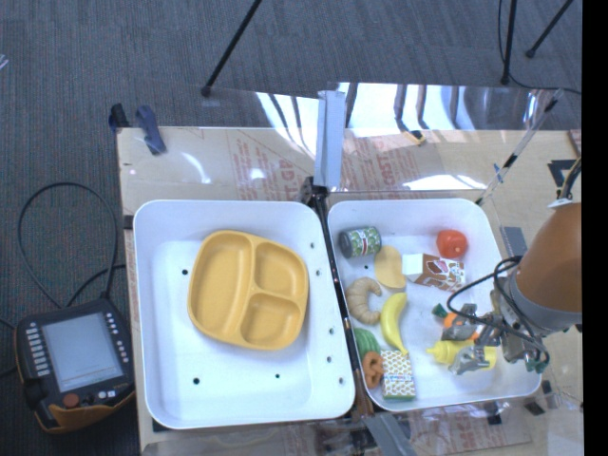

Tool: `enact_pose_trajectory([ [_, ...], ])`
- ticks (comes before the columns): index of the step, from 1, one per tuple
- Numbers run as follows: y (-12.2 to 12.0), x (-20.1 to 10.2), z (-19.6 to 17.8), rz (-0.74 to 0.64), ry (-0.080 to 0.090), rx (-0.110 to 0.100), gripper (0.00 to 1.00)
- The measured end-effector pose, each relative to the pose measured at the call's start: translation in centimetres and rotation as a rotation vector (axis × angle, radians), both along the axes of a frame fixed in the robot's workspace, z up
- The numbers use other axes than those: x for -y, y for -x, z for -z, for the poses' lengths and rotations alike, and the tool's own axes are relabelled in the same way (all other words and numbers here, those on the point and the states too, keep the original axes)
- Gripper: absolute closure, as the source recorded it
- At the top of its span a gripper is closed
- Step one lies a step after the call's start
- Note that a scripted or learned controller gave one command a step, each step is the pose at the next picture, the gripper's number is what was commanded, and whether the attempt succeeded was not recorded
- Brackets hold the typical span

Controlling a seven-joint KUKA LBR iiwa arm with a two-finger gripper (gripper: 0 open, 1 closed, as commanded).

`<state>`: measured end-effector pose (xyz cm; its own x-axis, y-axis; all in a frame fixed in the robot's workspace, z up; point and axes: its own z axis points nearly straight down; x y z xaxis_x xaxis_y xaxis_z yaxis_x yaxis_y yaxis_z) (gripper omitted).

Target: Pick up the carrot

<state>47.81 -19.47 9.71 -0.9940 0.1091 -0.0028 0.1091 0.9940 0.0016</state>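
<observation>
The carrot [457, 325] is a small orange piece with a green top. It lies in the right bin [480, 215], towards that bin's right side. My gripper [480, 343] hangs low over the bin just right of the carrot and partly covers it. The grey wrist and its cables hide the contact area. The arm's orange band [568, 266] rises at the right edge.
The right bin also holds a yellow item [445, 352] under the gripper, a banana [392, 321], a croissant [362, 298], a green can [360, 242], a tomato [452, 243], a small carton [438, 272] and a box [397, 374]. A yellow divided plate [249, 289] lies in the left bin [161, 331].
</observation>
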Motion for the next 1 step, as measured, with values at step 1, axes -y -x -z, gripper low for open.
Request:
enact_pose_trajectory([
  [1, -9.71, -0.66, 0.99, 0.104, -0.001, -0.002, 1.00],
])
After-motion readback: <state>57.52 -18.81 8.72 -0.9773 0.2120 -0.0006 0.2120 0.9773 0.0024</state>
